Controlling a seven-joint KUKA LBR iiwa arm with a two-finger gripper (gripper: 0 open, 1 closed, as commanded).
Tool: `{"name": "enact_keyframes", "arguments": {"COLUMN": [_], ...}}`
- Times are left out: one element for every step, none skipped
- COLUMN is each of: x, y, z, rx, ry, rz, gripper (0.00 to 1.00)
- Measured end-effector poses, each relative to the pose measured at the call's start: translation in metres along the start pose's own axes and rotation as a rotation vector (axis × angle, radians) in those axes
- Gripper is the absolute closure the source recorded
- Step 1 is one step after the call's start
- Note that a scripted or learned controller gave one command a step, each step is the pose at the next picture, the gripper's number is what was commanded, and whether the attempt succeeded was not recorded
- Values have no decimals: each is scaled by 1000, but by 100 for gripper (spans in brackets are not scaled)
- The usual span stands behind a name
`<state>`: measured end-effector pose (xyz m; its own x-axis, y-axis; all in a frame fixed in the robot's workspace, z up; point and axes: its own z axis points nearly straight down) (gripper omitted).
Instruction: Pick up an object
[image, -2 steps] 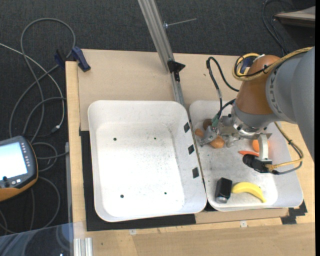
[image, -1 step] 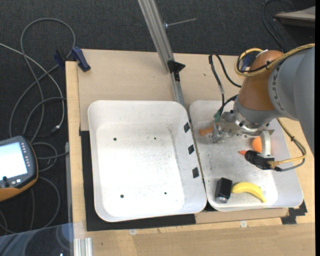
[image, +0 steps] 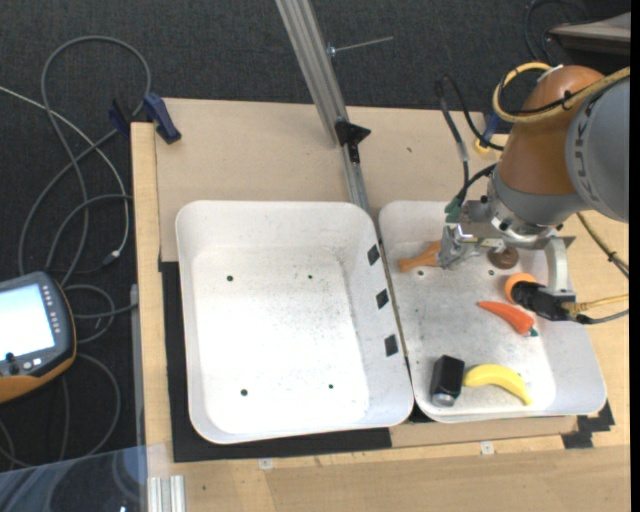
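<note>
Clutter lay only loosely about the gripper (image: 453, 246), which hung low over the far end of the right bin (image: 450, 330); whether it was apart or closed could not be told from above. Just to its left, touching or nearly so, lay a pale orange piece (image: 417, 261), close to the wall shared with the left bin (image: 280, 330). Nothing lay between the two. The other things sat well apart from them: a red-orange carrot shape (image: 507, 316) toward the right side, a round orange thing (image: 518, 287) just above it and partly hidden by the robot, and at the near end a yellow banana (image: 497, 380) with a small black box (image: 447, 378) just beside its left tip. Black tabs (image: 381, 298) ran down the seam between the bins. Around them the bench (image: 250, 150) carried a slanted metal post (image: 312, 70) and, at its far left corner, a blue clamp (image: 160, 118). Off the bench to the left lay looped cables (image: 70, 200) and a handheld pendant (image: 25, 330) — its lit screen too small to read. On the arm (image: 570, 150), dark letters ran along the grey casing, cut off by the edge — only "KU" could be made out.
</note>
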<state>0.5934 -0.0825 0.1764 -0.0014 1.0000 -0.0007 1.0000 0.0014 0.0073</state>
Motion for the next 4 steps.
{"name": "enact_keyframes", "arguments": {"x": [4, 4, 52, 108], "y": [2, 3, -2, -8], "z": [-65, -119, -115, -100], "rx": [-2, -1, 9, 11], "ry": [0, 0, 3, 3], "rz": [-1, 0, -4, -6], "gripper": [100, 100, 100, 100]}}
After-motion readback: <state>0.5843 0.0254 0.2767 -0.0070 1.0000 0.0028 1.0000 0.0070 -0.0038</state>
